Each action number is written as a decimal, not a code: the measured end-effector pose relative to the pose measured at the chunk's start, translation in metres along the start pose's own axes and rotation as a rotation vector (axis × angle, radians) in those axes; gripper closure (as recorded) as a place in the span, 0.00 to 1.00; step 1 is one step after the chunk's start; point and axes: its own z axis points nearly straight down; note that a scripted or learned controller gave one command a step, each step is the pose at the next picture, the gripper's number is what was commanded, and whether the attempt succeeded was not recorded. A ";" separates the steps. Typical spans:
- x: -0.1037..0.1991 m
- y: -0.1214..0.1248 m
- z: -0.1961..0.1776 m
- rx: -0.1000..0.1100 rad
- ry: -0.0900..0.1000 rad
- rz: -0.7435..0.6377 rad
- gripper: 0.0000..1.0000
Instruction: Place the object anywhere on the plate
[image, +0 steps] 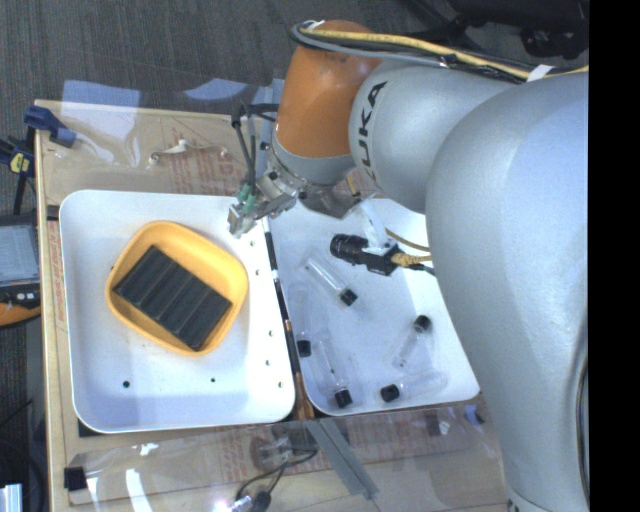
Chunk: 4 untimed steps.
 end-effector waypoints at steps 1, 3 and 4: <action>0.000 0.000 0.000 0.000 0.000 -0.001 0.00; 0.021 -0.028 -0.062 -0.007 -0.002 0.040 1.00; 0.005 -0.012 0.021 -0.001 0.001 -0.053 1.00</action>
